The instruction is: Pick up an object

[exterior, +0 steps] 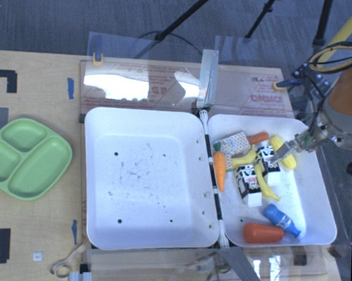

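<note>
The right bin [313, 189] holds a heap of toy food. An orange carrot [219, 170] lies along its left wall. A yellow banana [263, 180] crosses a black-and-white carton [247, 184] in the middle. A blue bottle [281, 221] and a red sausage-shaped piece [263, 232] lie near the front. A tan patterned box [234, 143] and a small orange piece [258, 137] sit at the back. My gripper [282, 152] reaches in from the right, low over the heap's back right, beside a yellow piece [288, 162]. Nothing is visibly held.
The left bin [100, 134] lies beside the right one, a grey divider [212, 168] between them. A green sectioned plate [27, 158] sits on the wooden bench at far left. Clear plastic panels [143, 83] stand behind the bins. Cables [328, 56] hang at upper right.
</note>
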